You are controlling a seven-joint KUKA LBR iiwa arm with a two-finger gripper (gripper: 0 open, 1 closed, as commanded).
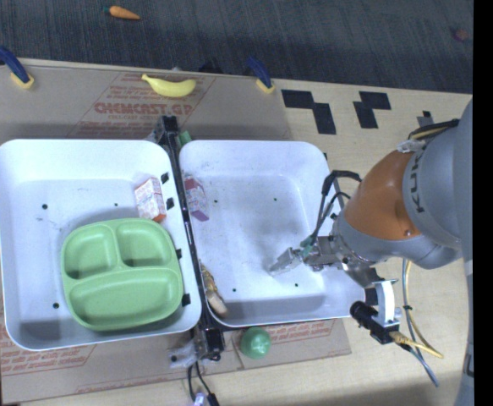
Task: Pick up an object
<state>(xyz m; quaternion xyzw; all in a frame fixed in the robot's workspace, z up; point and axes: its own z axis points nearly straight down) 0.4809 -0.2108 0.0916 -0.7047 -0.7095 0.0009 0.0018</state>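
1. We see the gripper (pixel 284 261) low in the right bin (pixel 254 155), near its front right corner; we cannot tell how its jaws stand.
2. Nothing shows between them.
3. A small packet (pixel 194 198) lies well to their left, by the bin's left wall.
4. Farther left, in the left bin (pixel 26 167), sit 1 green tray (pixel 122 272) and 1 carton (pixel 150 199).

The arm (pixel 432 201) hides the right bin's (pixel 254 155) right wall. The claw (pixel 284 262) is too small to read. The bench (pixel 381 125) runs off the bottom edge.
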